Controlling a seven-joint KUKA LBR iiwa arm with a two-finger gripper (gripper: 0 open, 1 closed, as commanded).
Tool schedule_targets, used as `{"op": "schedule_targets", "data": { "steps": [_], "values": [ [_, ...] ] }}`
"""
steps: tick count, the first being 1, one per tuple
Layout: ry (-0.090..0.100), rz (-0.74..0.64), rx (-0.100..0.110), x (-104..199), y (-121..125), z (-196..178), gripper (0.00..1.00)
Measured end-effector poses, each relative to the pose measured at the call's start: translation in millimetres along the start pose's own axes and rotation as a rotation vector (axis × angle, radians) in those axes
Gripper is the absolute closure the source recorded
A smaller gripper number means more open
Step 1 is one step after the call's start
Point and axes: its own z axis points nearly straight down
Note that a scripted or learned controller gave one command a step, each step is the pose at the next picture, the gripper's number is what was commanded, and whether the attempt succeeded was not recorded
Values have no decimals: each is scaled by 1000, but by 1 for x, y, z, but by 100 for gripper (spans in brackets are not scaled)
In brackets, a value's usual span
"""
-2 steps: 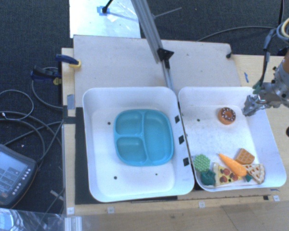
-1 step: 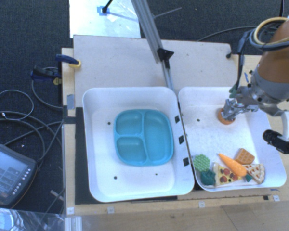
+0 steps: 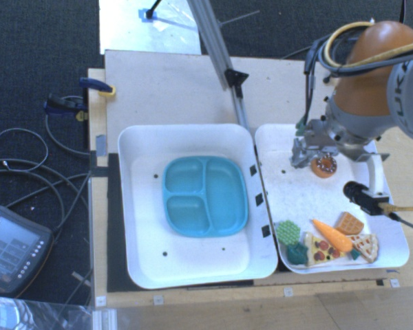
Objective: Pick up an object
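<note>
In the right bin point(image 3: 282, 184), toy foods lie in a cluster at the front. They include a green ridged piece point(image 3: 287, 232), a pizza slice point(image 3: 320, 248), an orange carrot point(image 3: 332, 236), a brown waffle square point(image 3: 349, 223) and a second slice point(image 3: 365, 246). Apart from them, at the bin's back, lies a brown doughnut point(image 3: 323, 165). My gripper point(image 3: 301, 155) hangs low over the bin's back part, just left of the doughnut and close to it. Nothing is visibly held in it.
The left bin point(image 3: 141, 253) holds a blue divided plate point(image 3: 205, 196). A slanted metal pole point(image 3: 213, 33) crosses the bench behind the bins. A black cable fitting point(image 3: 361, 196) hangs off the arm over the right bin's right side.
</note>
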Motion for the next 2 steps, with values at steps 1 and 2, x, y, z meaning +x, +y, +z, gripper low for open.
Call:
{"op": "schedule_targets", "data": {
  "steps": [1,2],
  "values": [
    [0,-1,1,54,-6,0,100],
    [1,0,1,105,-12,7,100]
  ]
}}
